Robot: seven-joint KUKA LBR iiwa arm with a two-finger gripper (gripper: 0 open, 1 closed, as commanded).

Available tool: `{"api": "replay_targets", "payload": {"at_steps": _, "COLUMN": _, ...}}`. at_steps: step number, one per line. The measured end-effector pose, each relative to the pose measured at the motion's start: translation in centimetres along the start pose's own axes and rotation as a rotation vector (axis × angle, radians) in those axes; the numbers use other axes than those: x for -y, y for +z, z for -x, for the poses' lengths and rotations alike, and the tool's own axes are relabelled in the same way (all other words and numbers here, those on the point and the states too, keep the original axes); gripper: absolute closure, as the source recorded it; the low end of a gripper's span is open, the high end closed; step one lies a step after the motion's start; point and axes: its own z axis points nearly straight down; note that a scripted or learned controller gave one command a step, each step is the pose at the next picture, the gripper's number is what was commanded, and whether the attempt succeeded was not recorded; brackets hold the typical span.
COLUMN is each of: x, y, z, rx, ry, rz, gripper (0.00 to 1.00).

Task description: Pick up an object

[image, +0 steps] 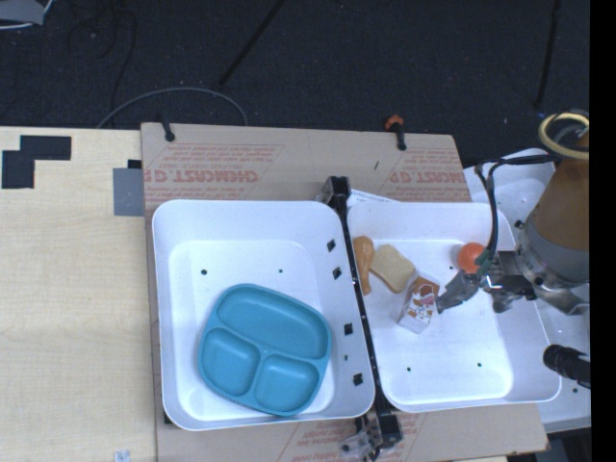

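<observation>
The grey arm with its orange band [568, 205] reached in over the right edge of the right white bin [481, 378]. The two-finger gripper [460, 290] sat low beside a small white printed carton [421, 305] near the bin's centre, just touching it; how far it was open could not be made out. A small orange ball [471, 255] lay partly hidden behind the wrist.

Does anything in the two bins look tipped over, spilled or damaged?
Only the small carton in the right bin lies tilted on its side, beside the hand. Nothing looks spilled or damaged. The blue divided plate lies flat in the left bin.
</observation>
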Motion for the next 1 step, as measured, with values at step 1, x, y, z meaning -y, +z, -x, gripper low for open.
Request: {"api": "replay_targets", "payload": {"at_steps": 1, "x": -0.19, "y": -0.56, "z": 0.01, "rx": 0.001, "ry": -0.002, "rz": 0.011, "gripper": 0.00}}
